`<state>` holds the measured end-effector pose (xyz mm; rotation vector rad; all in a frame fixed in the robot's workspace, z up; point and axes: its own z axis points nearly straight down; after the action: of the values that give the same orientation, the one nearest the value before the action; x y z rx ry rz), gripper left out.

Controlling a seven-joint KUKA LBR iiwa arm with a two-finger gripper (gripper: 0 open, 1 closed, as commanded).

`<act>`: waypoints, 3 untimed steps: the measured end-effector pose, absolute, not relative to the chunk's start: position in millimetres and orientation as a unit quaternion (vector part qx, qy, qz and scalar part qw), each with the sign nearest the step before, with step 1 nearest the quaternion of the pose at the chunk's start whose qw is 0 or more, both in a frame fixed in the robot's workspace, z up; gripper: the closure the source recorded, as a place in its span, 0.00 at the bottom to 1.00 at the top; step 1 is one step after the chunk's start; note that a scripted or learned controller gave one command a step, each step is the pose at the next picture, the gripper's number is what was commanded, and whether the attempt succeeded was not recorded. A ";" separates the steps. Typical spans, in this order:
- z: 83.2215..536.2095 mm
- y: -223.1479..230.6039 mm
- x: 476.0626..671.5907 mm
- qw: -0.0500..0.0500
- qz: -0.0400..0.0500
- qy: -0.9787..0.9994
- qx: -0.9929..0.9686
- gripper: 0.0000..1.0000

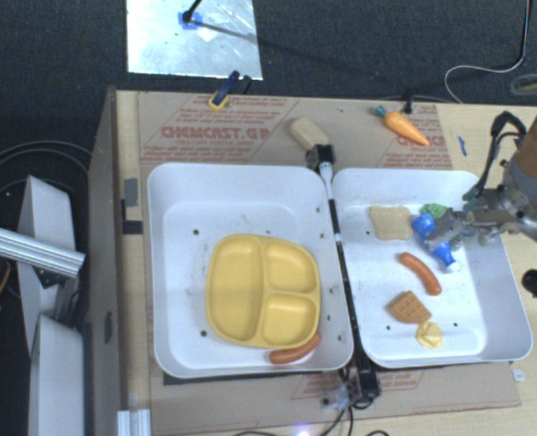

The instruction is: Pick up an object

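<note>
Hand (452,232) above the right bin (500,334) (finger state cannot be told), beside a blue object (425,224) and sausage (420,272).

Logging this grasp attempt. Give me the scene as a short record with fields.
left bin: yellow divided plate, with a sausage by its near edge
right bin: blue toy, green piece, beige slice, second sausage, waffle piece, small yellow piece
outside bins: carrot on the board beyond the right bin
gripper: over the right bin, at the blue toy
hold: cannot tell
</note>
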<state>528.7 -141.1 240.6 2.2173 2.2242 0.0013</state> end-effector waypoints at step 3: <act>94.8 -135.0 520.0 0.001 0.001 0.708 0.707 1.00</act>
<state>520.0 -135.0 94.8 2.2182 2.2220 0.0037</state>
